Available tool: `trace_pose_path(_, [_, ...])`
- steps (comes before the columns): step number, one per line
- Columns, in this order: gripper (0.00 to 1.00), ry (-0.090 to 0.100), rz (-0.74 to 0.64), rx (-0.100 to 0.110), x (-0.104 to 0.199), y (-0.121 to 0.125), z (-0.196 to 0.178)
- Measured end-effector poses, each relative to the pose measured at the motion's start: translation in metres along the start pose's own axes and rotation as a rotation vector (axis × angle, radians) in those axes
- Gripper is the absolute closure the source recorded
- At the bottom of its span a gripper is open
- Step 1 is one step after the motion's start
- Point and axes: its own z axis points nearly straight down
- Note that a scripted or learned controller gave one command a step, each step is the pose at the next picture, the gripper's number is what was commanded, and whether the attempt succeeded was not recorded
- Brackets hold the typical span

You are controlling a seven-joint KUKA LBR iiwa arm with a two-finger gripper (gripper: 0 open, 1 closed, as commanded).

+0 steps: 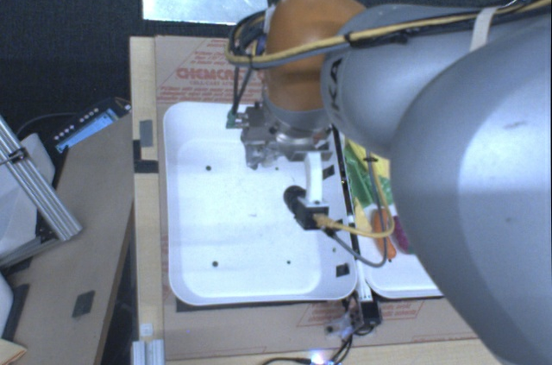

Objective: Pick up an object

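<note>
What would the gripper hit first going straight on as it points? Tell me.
Probably the white floor of the left bin, near its far wall: the gripper points down over it. Depth is hard to judge from this slanted view.

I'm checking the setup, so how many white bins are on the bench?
2. The left bin is in full view. The right bin sits beside it, mostly covered by the arm, which may hide more.

A robotics lab: a grey arm (448,139) looms over a white bin (198,268) set on cardboard (198,66), with an aluminium rail (39,199) left of the bin.
</note>
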Motion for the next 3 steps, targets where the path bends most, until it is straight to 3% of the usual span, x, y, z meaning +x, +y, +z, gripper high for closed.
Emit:
trace_pose_path(1, [1.00, -0.001, 0.001, 0.005, 0.013, -0.085, 0.045])
trace_pose_path(2, [1.00, 0.003, 0.000, -0.010, 0.055, -0.092, -0.007])
trace_pose_path(3, [1.00, -0.002, 0.007, -0.002, 0.052, -0.092, 0.045])
